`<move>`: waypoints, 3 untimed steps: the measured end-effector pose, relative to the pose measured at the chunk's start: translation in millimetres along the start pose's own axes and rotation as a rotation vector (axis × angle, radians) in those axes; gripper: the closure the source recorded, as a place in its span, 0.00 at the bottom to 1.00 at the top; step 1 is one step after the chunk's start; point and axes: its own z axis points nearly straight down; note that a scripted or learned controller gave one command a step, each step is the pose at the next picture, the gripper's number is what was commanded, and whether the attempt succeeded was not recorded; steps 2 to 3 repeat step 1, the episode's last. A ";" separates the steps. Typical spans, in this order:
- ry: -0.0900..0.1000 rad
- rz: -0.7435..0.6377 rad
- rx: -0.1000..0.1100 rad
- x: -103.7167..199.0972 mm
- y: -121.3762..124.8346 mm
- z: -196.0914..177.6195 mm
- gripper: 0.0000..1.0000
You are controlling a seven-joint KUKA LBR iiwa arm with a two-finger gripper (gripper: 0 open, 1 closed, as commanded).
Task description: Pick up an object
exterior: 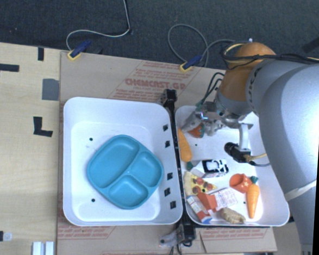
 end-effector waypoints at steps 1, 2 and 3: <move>0.005 -0.002 0.002 3.5 -0.1 -9.1 1.00; 0.005 -0.002 0.002 3.5 -0.1 -9.1 1.00; 0.005 -0.002 0.002 3.5 -0.1 -9.1 1.00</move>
